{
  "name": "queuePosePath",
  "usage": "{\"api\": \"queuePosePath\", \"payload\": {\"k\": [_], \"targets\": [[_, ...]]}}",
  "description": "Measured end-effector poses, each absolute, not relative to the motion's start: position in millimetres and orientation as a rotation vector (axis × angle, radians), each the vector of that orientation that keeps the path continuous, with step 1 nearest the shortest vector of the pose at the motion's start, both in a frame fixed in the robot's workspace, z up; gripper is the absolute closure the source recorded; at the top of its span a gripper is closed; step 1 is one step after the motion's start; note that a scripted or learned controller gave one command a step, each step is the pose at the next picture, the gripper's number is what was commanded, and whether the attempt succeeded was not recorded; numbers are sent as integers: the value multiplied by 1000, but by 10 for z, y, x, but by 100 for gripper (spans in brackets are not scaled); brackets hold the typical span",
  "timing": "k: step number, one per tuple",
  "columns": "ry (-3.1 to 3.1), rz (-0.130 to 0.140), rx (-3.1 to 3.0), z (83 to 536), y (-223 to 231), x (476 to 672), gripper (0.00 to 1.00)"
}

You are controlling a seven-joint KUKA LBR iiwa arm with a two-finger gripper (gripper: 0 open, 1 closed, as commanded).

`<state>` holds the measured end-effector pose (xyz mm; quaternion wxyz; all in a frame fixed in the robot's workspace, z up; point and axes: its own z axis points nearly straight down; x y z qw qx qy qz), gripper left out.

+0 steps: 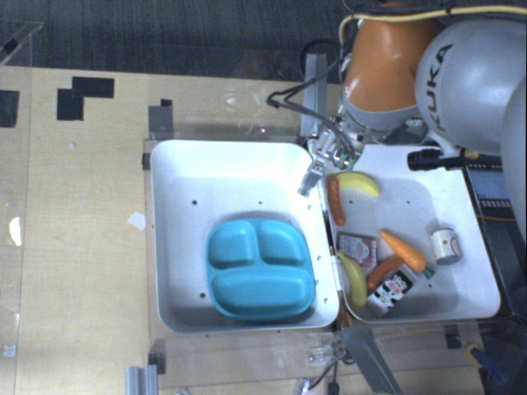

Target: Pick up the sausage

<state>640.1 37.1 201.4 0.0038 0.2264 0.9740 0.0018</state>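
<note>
Your gripper [317, 169] hovers over divider between bins, just above sausage [335, 200]; can't tell its opening; nothing visibly held; sausage lies at right bin [469, 303] left edge, beside banana [361, 184].

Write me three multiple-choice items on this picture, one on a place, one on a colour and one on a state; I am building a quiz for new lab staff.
1. Where does the sausage lie?
A. on the blue tray
B. in the right bin, by its left wall
C. on the bench outside the bins

2. What colour is the divided tray in the left bin?
A. blue
B. red
C. green

3. Is the sausage held by the gripper?
A. yes, lifted
B. no, it lies in the bin
C. yes, over the tray

Answers: 1 B, it lies along the wall beside a yellow banana. 2 A, the tray is light blue. 3 B, it rests on the bin floor below the gripper.
</note>
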Motion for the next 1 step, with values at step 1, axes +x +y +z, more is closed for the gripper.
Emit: {"api": "queuePosePath", "payload": {"k": [1], "targets": [[3129,6,126,1875,894,6421,0]]}}
